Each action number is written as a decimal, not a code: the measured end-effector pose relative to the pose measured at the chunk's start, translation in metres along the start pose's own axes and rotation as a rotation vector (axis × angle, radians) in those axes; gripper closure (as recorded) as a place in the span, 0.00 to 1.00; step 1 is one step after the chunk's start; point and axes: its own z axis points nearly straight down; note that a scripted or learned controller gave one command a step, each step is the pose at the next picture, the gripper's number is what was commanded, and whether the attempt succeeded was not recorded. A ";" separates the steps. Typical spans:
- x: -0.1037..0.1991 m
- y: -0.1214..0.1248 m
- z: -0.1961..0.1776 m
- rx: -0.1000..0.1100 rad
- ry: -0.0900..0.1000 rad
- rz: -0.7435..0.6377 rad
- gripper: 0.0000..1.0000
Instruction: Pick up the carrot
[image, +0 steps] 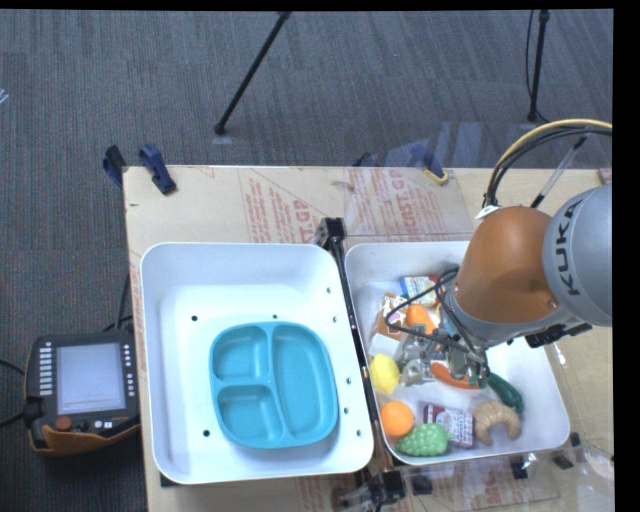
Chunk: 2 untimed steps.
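The carrot (453, 376) lies in the right bin (549, 396), an orange root with a dark green top (504, 391) pointing to the lower right. My gripper (432, 353) hangs low over the bin's middle, directly at the carrot's orange end, with the orange wrist band (505, 275) above it. The gripper's metal parts cover part of the carrot, and I cannot make out whether the carrot is between them.
Around the gripper lie a lemon (384, 372), an orange (397, 417), green grapes (425, 438), a croissant (497, 420), a small packet (451, 424), an orange fruit (420, 318) and a carton (415, 289). The left bin (175, 300) holds a teal divided plate (272, 383).
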 end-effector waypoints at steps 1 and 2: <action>-0.009 0.003 -0.133 -0.003 -0.006 0.282 1.00; 0.018 -0.004 0.010 0.002 0.000 0.087 1.00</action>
